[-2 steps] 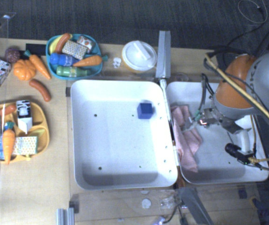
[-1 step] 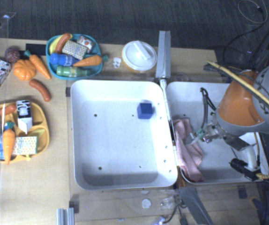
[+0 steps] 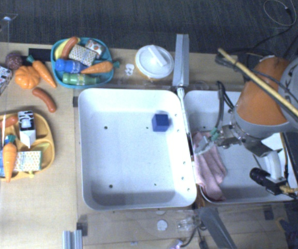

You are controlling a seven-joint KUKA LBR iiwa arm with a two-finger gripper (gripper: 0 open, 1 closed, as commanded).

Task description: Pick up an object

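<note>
Jaws over pink cloth (image 3: pixel 210 166), right bin (image 3: pixel 242 188); state cannot be told.
Probably soft, light, limp; best pinched at a raised fold.

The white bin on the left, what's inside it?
Inside the left bin sits one small blue cube, near its right wall. The rest of its floor shows a few small dark dots. Nothing covers the bin, so its whole floor is visible.

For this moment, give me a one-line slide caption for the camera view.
End effector low in the right bin over a pink cloth; blue cube alone in the left bin.
</note>
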